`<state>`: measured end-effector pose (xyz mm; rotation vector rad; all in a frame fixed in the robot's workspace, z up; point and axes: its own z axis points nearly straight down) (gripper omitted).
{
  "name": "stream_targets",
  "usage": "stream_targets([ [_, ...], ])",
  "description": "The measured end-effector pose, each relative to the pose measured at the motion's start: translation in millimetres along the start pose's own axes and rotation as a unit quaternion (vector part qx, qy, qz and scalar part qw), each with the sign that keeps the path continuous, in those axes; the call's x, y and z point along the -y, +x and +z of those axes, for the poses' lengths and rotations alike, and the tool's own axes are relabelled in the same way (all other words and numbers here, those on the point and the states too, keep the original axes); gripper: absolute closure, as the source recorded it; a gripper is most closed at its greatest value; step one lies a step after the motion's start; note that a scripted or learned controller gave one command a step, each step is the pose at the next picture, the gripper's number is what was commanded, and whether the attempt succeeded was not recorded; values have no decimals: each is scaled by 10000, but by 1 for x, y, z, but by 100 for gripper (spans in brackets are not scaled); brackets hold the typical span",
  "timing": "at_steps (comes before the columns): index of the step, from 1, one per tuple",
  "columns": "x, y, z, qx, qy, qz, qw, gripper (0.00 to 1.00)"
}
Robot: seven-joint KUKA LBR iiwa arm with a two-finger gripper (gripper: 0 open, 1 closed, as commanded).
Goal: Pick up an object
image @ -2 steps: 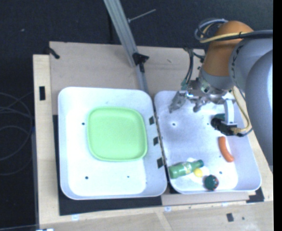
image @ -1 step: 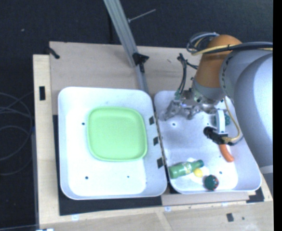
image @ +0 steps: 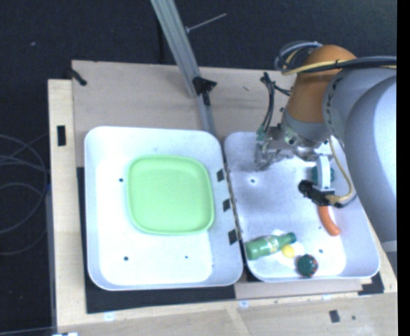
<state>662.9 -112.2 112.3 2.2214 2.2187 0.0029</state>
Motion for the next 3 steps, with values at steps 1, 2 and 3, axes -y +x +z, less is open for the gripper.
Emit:
stream_targets([
  [1,-3,0,-43,0,-8,-4,10000,100],
  [2,-13,-4,-93,2,-13,-4,10000,100],
  [3,-14,-5,-146,2,-15,-5,10000,100],
])
